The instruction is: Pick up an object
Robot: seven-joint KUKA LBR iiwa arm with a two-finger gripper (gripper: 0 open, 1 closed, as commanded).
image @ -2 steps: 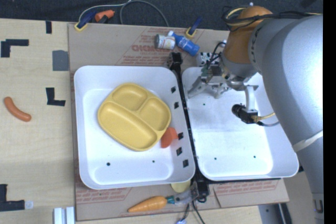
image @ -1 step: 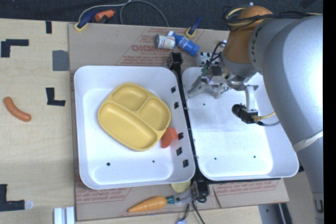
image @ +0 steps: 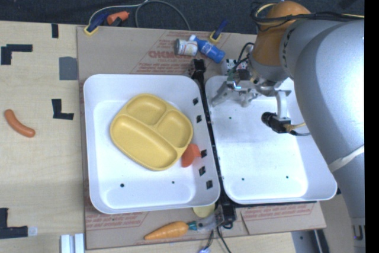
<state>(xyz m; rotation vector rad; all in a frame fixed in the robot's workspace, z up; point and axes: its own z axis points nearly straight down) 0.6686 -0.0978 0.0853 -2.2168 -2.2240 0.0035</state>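
- Camera view: the gripper (image: 240, 90) hangs over the far left corner of the right bin (image: 266, 183), close to the divider between the bins; whether it is released or clenched I cannot tell, and nothing shows held in it.
- The nearest things to pick lie in the left bin (image: 95, 145): a small orange piece (image: 190, 155) beside the near right edge of a yellow divided plate (image: 152, 131), touching or almost touching it.
- From the gripper, the orange piece lies left and nearer, across the divider; the plate's long axis runs from far left to near right.
- Judged from this, the arm must cross the divider, and the plate's rim crowds the orange piece on one side.
- Outside the bins on the table: a blue and white bottle (image: 201, 47) far, a carrot (image: 166, 231) near, a sausage (image: 19, 123) far left.
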